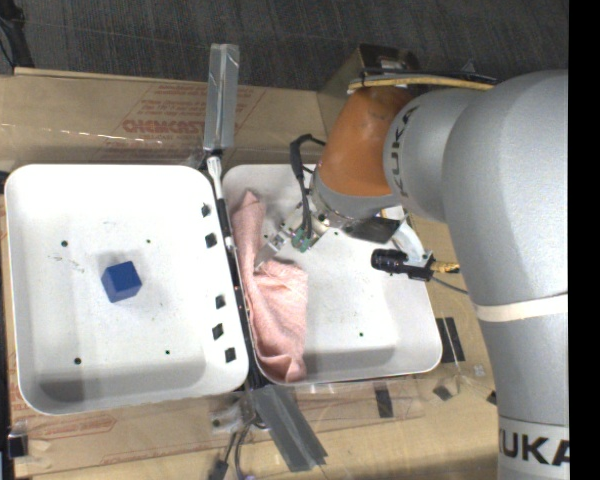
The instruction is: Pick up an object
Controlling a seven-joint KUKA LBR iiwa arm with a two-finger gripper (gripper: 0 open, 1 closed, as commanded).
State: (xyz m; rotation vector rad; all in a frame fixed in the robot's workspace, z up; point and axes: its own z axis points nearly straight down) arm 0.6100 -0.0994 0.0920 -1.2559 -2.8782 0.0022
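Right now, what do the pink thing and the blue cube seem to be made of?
Pink thing: soft cloth, matte, since it lies crumpled in folds. Blue cube: probably foam or plastic, with plain flat faces and no gloss; the view cannot settle which.

The arm (510,268) carries dark block letters on its grey casing at the lower right; "KUKA" reads there, the last letter cut at the edge. The cardboard sheet (110,118) behind the bins bears faded red print, too faint and turned to read.

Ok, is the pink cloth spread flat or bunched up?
Bunched up: the pink cloth lies crumpled in folds along the right bin's left wall.
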